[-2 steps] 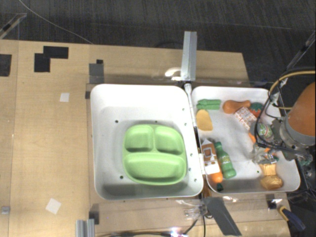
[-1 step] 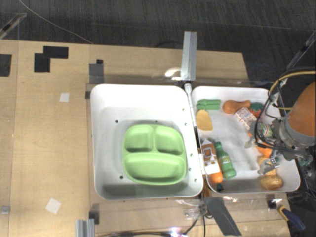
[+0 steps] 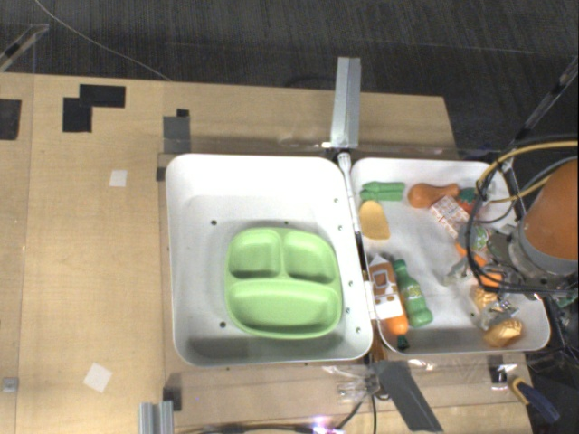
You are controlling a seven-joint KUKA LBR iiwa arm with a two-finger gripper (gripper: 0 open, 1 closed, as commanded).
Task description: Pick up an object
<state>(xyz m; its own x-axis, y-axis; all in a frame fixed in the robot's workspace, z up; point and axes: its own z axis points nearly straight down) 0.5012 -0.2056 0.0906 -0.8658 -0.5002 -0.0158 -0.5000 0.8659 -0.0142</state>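
Observation:
The right bin (image 3: 425, 338) holds several small things. A green piece (image 3: 383, 191) and an orange-brown piece (image 3: 431, 193) lie along its far wall. A yellow piece (image 3: 374, 221) rests by the left wall. A red-and-white packet (image 3: 447, 212) lies near the middle. At the front left are an orange-and-white bottle (image 3: 387, 298) and a green bottle (image 3: 412, 297), lying side by side. Two golden-brown pieces (image 3: 503, 332) sit in the front right corner. My gripper (image 3: 472, 259) is low over the bin's right half, under the orange band (image 3: 554, 213), amid cables.
The left bin (image 3: 194, 242) holds a green divided plate (image 3: 283, 281) near its middle. A metal post (image 3: 346, 102) stands behind the seam between the bins. The wooden bench (image 3: 81, 269) extends to the left.

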